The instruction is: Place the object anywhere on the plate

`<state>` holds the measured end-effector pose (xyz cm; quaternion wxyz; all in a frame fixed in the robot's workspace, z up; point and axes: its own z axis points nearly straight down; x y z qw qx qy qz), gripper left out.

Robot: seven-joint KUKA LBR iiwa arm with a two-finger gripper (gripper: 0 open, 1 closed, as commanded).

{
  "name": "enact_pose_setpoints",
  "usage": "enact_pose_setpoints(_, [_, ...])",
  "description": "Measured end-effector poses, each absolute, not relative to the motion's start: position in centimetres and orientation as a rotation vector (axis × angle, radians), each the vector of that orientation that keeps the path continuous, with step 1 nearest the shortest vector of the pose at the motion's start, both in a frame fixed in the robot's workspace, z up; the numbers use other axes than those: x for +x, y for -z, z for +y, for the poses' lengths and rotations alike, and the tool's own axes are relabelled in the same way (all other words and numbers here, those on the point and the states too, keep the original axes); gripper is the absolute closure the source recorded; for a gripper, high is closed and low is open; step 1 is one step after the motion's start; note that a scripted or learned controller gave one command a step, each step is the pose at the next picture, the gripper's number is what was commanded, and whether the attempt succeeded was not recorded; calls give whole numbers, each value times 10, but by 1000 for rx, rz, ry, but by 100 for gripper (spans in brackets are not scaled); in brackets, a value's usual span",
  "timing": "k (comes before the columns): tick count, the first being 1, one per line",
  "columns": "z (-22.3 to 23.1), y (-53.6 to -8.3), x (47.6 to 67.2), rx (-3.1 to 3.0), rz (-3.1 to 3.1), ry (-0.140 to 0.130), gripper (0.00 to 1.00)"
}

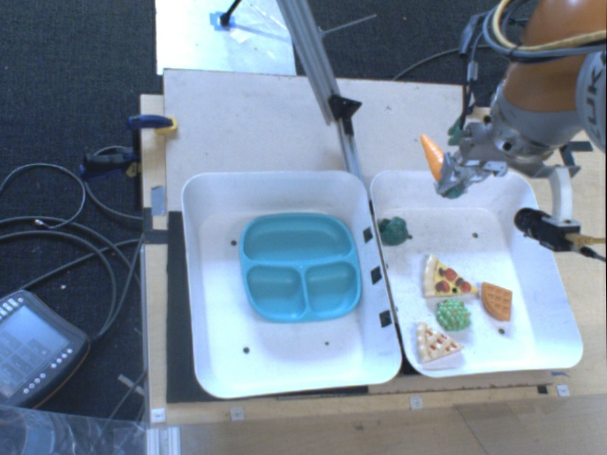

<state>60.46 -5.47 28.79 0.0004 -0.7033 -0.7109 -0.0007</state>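
- The end effector (pixel 453 184) hangs over the far edge of the right bin (pixel 548 282), under the grey arm with its orange band
- An orange carrot (pixel 432 156) sits at its left side, touching or just beside it; whether the fingers grip it, and how wide they stand, I cannot tell
- The carrot's long axis runs from upper left to lower right in the camera view: the narrow tip points up and left, away from the end effector, and the thick end is toward it
- The blue plate (pixel 301 263), with three compartments, lies in the left bin (pixel 218 349), well to the left of the end effector and nearer the camera
- Below and left of the end effector, a dark green piece (pixel 393 229) rests near the right bin's left wall
- Further toward the camera from it lie a pizza slice (pixel 445 280), a waffle piece (pixel 496 301), a green broccoli piece (pixel 452 314) and a second slice (pixel 436 342)
- Both bins rest on the desk (pixel 247 121)
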Motion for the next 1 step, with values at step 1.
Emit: enact_pose_setpoints(1, [5,-265,610,-2207,-2233,2,100])
